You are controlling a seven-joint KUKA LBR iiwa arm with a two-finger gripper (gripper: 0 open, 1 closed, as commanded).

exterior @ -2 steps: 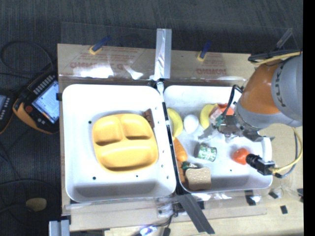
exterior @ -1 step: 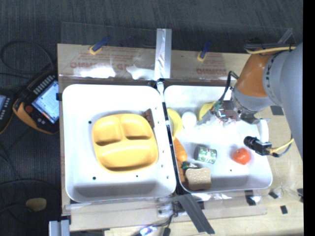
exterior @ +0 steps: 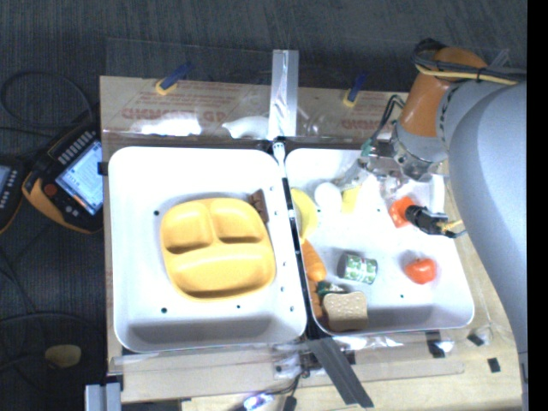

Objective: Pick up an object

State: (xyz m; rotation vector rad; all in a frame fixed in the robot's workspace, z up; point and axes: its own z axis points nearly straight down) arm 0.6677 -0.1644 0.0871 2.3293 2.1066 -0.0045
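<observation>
Claw (exterior: 370,166) of mine over the far end of the shallow white bin on the view's right (exterior: 390,302), carried on my grey arm with its orange band (exterior: 424,110). From this slant I cannot tell whether the claw is apart or together.

Things to pick lie scattered through this same bin. Nearest me, just below and to the view's left, is a small yellow piece (exterior: 349,199), with a white egg-shaped thing (exterior: 326,197) just beside it. A round yellow fruit (exterior: 302,212) rests against the wall shared by the two bins. Further along that wall lies an orange carrot (exterior: 313,264), and beyond it, in the near corner, a tan slice of bread (exterior: 345,309). A green-and-white can (exterior: 358,269) lies on its side near the middle of the floor, well apart from a red tomato (exterior: 419,270) towards the view's right. An orange-red lump (exterior: 399,211) sits just below my wrist; what it is I cannot make out.

The other shallow white bin (exterior: 137,187) bears a yellow plastic tray with three compartments (exterior: 218,245), and a small brown thing (exterior: 258,202) touches that tray's far corner by the shared wall.
</observation>
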